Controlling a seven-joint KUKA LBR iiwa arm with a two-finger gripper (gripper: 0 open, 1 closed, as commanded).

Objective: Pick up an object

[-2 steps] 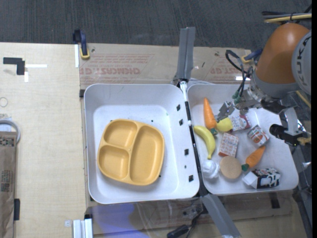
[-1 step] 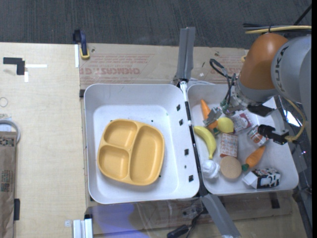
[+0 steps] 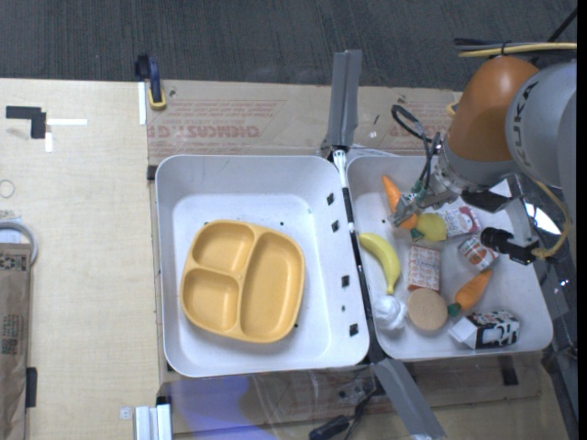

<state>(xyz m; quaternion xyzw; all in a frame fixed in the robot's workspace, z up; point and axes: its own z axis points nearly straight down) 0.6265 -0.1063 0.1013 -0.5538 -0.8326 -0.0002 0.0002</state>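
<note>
In the right bin, the arm's wrist hides the jaws; whether spread or pressed together, I cannot tell.
The arm reaches in from the right, its gripper low by a carrot and lemon.

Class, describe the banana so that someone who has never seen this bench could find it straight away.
Look to the right-hand white bin, the one crowded with small items. Along its left side, beside the divider between the bins, lies the curved yellow banana, above a round tan disc. It is the only long, curved, all-yellow thing there; the carrots are orange.
</note>
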